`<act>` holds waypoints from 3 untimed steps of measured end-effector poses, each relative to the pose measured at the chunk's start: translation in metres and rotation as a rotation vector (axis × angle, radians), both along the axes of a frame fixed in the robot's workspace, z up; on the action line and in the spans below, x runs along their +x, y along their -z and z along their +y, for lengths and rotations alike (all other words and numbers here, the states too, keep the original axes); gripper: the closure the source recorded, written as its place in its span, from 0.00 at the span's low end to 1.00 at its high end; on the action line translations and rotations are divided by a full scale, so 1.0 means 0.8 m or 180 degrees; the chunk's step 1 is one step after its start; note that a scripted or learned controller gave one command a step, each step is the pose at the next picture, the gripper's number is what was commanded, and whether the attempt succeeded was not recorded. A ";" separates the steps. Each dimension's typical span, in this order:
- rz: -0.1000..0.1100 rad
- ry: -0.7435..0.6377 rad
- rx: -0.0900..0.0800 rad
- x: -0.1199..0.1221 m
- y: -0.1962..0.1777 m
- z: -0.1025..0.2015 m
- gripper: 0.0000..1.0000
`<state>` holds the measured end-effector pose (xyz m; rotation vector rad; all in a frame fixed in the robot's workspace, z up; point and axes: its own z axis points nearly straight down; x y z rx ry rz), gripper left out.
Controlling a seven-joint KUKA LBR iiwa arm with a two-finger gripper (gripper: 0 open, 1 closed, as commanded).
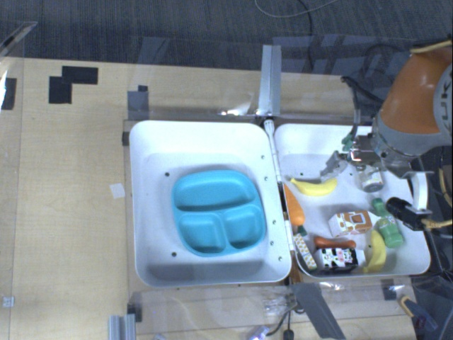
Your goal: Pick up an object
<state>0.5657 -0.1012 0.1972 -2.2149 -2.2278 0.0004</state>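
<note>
The gripper (352, 173) hangs low over the back of the right-hand shallow white bin (417, 264). Its two fingers (331, 167) look spread apart with nothing between them, so no object is held yet.

Closest is a small curved yellow banana (315, 185), just beside and below the left fingertip. It is probably the target, though the gap sits to one side of it. A close from here could nip only its end, so that it rolls or slips out, or could meet bare bin floor.

Further out from the fingers a small white and orange carton (352, 222) lies near a green plastic bottle (386, 231). An orange carrot (293, 205) lies along the dividing wall. Beyond those, a second yellow banana (377, 251) and a black and white box (336, 259) crowd the front edge, touching or nearly so, and a grab there might catch two things.

Farthest off, the left-hand white bin (145, 190) holds a blue plastic divided tray (216, 211).

The grey arm (417, 98) reaches in from the right, its wrist bent downward and the fingers angled toward the bin's back-left.
</note>
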 end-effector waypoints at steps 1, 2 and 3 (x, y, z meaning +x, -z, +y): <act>-0.0072 -0.0061 -0.0008 0.026 0.113 -0.026 0.00; -0.0095 0.0068 -0.0012 0.062 0.123 -0.005 0.00; -0.0005 0.0886 -0.0001 0.041 0.018 0.032 0.00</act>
